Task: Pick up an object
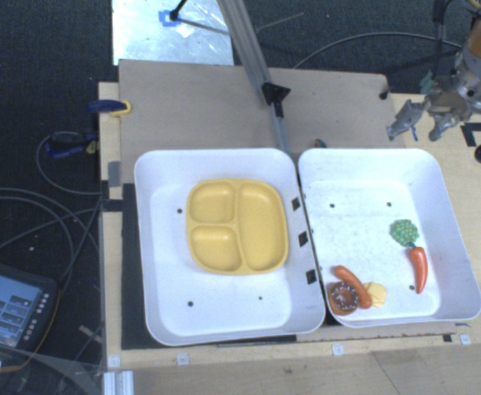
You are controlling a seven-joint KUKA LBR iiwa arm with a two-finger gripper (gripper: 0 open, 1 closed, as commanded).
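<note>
My gripper (421, 127) hangs open above the far right rim of the right bin (363, 171), with nothing between its fingers. Toys lie well below it in that bin. A green broccoli piece (404, 232) sits near the right wall, with an orange carrot (418, 267) just in front of it. At the bin's near edge, a red sausage (351, 284) leans against a brown sprinkled doughnut (342, 298), and a small yellow piece (376, 294) lies beside them.
The left bin (162, 245) holds a yellow divided plate (237, 225) in its middle. A grey pole (252, 52) slants across the bench behind the bins. Cables and a handheld control pad (10, 303) lie on the floor at left.
</note>
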